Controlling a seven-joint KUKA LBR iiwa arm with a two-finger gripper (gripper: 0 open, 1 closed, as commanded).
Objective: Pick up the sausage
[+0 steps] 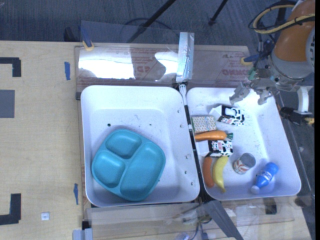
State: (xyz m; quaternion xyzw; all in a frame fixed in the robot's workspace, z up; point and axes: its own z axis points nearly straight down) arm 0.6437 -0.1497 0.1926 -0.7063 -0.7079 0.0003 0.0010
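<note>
Held the gripper (251,95) spread wide and empty over the far end of the right bin (287,149), with the orange-banded wrist above it at the view's right. Found the sausage (208,171) well apart from it, at the near left corner of that bin, lying lengthwise close against the wall shared with the left bin (140,109) and touching, or all but touching, the banana (219,173) on its other side.

Judged the main risk to be that crowding: little room on either flank for a finger, so likely to strike the bin wall, or to land on the banana and nudge or close on it instead. Judged a grip across the short width, with the jaws turned to suit the sausage's long axis, to be the safer choice; otherwise apt to pinch one end and let it swing or slip. Reckoned the smooth, rounded skin prone to squirting out under a shallow grip.

Noted a second hazard in mistaken identity: the carrot (212,135), similar in colour and shape, lay nearer the gripper, between it and the sausage, with a black-and-white patterned piece (220,147) just beyond.
</note>
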